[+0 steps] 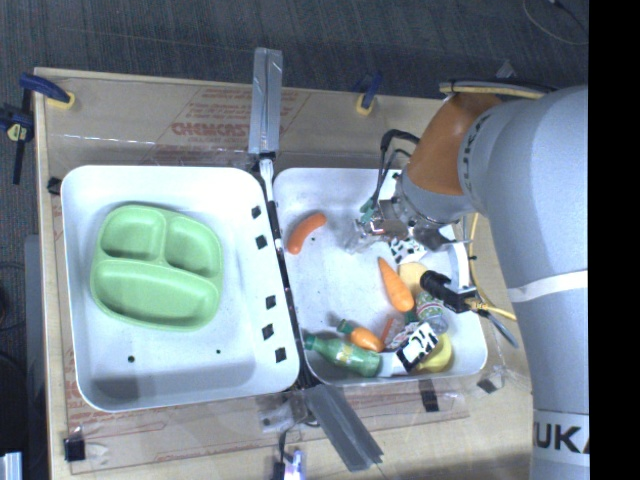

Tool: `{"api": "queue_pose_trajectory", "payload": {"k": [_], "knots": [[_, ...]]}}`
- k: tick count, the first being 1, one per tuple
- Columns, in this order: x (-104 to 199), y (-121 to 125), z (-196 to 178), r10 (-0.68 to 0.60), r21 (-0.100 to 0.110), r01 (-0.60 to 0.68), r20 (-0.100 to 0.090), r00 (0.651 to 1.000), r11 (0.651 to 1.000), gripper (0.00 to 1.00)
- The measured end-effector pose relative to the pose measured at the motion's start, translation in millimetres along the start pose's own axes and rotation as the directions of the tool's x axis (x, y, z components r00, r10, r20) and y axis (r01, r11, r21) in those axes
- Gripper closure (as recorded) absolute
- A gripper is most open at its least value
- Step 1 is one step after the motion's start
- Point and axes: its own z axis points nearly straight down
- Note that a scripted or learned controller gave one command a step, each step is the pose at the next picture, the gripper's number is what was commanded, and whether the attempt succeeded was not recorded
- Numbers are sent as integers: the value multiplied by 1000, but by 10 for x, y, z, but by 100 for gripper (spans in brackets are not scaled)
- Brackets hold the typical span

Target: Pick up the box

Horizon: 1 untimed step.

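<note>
the box, black and white, lies at the near edge of the right bin beside a green bottle and carrots. farther back, the gripper sits low; its jaw state cannot be told.

Arm reaching into right bin; box lying among clutter at the bin's lower corner.

Left bin holds a green sectioned tray. In the right bin, the gripper sits low at about 1 o'clock from bin centre, apart from the black-and-white box, which lies at 5 o'clock against a yellow item. An orange sausage-shaped toy rests at 10 o'clock; a carrot near centre-right; a green bottle along 6 o'clock.
</note>
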Motion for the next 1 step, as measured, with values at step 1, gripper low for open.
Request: {"api": "queue_pose_trajectory", "payload": {"k": [1], "knots": [[1214,536,-999,169,-1,-169,1,986,986,100]]}}
